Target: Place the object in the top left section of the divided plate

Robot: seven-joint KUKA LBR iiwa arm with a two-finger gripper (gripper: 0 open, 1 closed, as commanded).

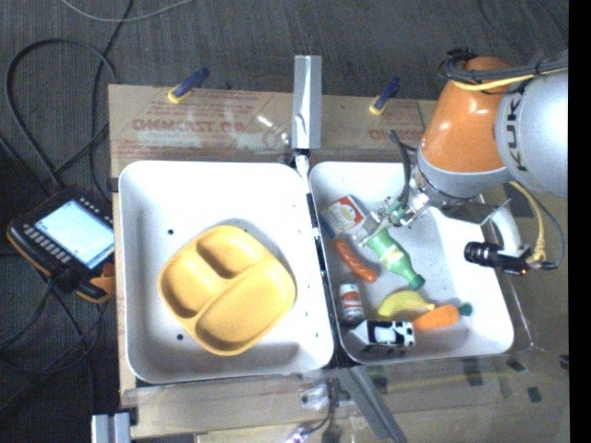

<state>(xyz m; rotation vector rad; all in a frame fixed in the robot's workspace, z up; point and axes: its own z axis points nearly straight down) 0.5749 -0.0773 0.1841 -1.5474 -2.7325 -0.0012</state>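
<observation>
Camera view: the pincer (399, 212) hangs low in the right bin (480, 326), just above the green bottle (391, 255); whether it grips anything I cannot tell. The yellow divided plate (228, 289) sits bare in the left bin (148, 201). A hot dog (356, 259), banana (404, 302) and carrot (439, 317) lie near the bottle.

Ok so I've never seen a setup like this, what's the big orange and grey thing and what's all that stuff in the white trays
That is a robot arm, grey and orange, reaching in from the right. One fixed camera looks down on a bench holding two white bins. The left bin holds a yellow divided plate. The right bin holds toy groceries: a green bottle, a hot dog, a banana, a carrot, a small can, a snack packet and a black-and-white carton. The gripper hangs just above the bottle's top; whether it grasps anything cannot be told.
</observation>
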